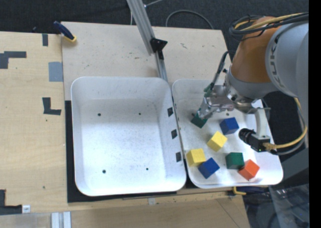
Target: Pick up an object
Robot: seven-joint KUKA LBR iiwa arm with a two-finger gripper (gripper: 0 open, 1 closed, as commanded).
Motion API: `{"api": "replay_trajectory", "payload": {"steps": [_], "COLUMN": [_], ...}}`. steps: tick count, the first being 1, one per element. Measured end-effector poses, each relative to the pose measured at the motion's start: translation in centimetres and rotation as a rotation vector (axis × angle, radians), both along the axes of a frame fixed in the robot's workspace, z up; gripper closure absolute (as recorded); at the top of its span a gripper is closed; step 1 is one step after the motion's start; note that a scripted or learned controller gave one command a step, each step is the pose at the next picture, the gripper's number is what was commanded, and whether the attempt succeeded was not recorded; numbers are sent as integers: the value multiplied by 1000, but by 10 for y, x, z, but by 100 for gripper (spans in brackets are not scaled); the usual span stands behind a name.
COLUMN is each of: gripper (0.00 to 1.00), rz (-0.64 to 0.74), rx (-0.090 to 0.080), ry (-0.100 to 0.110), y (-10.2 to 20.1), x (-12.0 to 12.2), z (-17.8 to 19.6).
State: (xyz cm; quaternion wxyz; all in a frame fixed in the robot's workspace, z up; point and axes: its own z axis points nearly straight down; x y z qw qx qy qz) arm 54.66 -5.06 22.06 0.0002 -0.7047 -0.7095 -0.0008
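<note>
My gripper (203,114) reaches down into the right bin (186,91), its tips right at a dark green block (198,121) near the bin's left-centre. The block touches the finger tips, but I cannot tell whether it is between them. Other blocks lie in the same bin: a blue one (229,125), a yellow one (217,141), a second yellow one (196,157), a second blue one (208,167), a green one (234,160) and an orange one (249,170).
The left bin (80,91) stands beside the right one, sharing a raised rim (175,122). A slanted metal pole (140,11) crosses the bench above the bins. A black cable fitting (251,139) hangs off the arm over the right bin's edge.
</note>
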Motion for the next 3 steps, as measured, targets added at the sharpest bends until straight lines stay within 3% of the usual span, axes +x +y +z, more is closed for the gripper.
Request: {"api": "replay_trajectory", "payload": {"steps": [3], "gripper": [100], "rz": [-2], "rx": [-1], "ry": [1], "y": [131], "x": [84], "z": [-2]}}
